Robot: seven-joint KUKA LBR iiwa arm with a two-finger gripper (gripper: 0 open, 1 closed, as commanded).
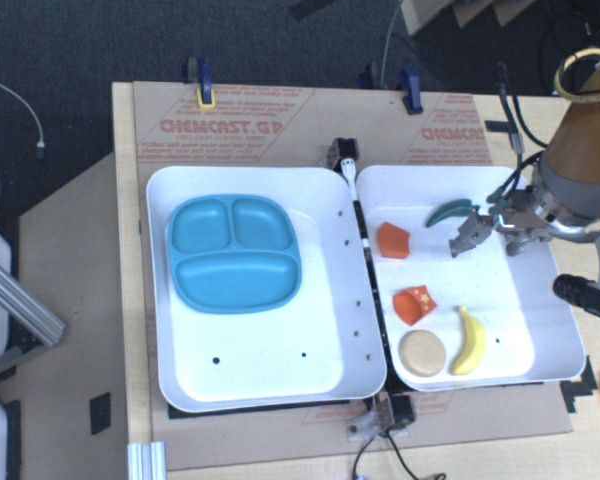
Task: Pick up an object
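In the right bin (540,298), my gripper (490,239) hovers at the upper right, just below and right of a green curved object (448,211). Its fingers stand open with nothing between them. An orange block (393,240) lies to the left of the gripper. Below it rests a red piece (413,304). At the bin's front are a tan round disc (422,352) and a yellow banana (468,341). The grey arm with its orange band (580,148) comes in from the right.
The left bin (320,328) holds a blue divided plate (235,252) in its upper left part. A black divider strip (360,238) runs between the two bins. Blue clamps (202,73) sit on the bench's back edge.
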